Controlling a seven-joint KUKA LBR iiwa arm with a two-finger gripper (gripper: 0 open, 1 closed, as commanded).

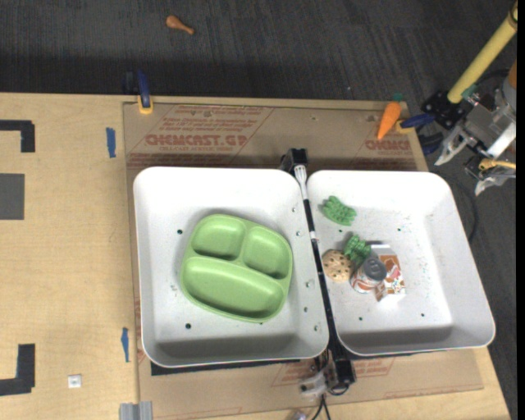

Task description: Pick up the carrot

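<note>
While nothing's been lifted yet, start w/ what's closest: two white bins side by side. Left bin (pixel 156 271) holds a green divided plate (pixel 236 266). Right bin (pixel 443 246) has a small clutter near its middle: a cookie (pixel 334 264), a couple of green toy pieces (pixel 338 211) and a crumpled red-and-white packet (pixel 379 275). No carrot in either bin.

The carrot (pixel 388 121) lies beyond the right bin, on the cardboard sheet (pixel 213 135) near its back edge. It's orange w/ the green top pointing away, tilted a bit, and a blue clamp (pixel 417 121) sits just beside it.

Further right the gripper (pixel 480 135) hangs off the bench's side, well apart from the carrot and gripping nothing I can make out. Open or closed? Can't tell from this angle.

So I'd say it's the approach step, grasp not begun. Next move prob. needs the arm to swing in across the back corner, line up along the carrot's tilt, come down clear of the clamp and the bin rim.

Far back on the dark floor, a small orange thing (pixel 179 25), too small to identify.
</note>
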